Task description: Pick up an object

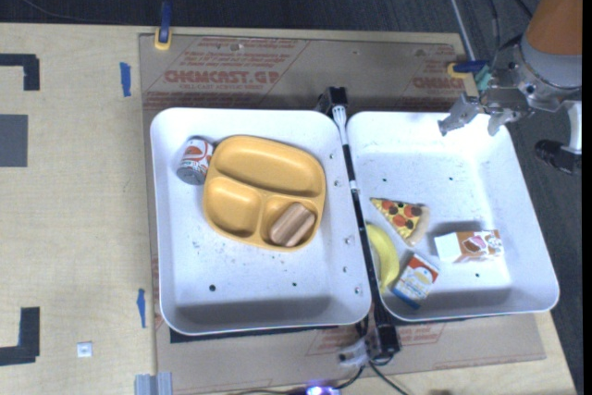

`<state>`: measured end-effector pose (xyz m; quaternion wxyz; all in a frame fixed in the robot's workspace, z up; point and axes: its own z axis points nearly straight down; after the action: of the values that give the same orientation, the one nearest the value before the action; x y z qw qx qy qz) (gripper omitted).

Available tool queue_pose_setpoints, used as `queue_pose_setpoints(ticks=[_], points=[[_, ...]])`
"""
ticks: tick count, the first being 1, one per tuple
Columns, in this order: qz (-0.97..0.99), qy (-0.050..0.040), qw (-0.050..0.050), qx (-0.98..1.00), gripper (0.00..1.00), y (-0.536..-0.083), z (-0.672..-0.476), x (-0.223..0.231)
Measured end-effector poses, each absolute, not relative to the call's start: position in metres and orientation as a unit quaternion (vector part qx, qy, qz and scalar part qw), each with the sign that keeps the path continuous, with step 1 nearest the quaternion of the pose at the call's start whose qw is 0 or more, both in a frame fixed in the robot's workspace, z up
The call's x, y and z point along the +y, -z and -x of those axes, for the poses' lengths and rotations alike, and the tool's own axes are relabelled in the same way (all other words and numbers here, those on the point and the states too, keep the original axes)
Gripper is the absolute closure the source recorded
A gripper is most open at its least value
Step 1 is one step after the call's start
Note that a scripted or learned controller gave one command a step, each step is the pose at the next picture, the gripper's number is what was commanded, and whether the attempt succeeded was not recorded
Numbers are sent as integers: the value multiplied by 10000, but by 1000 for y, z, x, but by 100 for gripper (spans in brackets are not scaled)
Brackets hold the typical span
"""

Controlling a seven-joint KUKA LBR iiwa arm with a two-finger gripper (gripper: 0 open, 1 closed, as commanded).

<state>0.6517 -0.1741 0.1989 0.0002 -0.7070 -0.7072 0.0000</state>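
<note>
The left bin [185,291] has a yellow tray [254,166] with a bun [292,224] in it, and a can [193,159] beside the tray. The right bin [518,227] has a banana [385,253], pizza [400,216], a white box [470,246] and a carton [415,278]. The gripper [476,114] is over the far edge, fingers apart, holding nothing.

The brown board [305,74] reads "CHEMCAST GP".
</note>
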Motion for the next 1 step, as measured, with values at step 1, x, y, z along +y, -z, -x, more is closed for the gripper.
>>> queue_pose_setpoints(ticks=[1], points=[[7067,6,-15,-7075,0,-96,-635,-153]])
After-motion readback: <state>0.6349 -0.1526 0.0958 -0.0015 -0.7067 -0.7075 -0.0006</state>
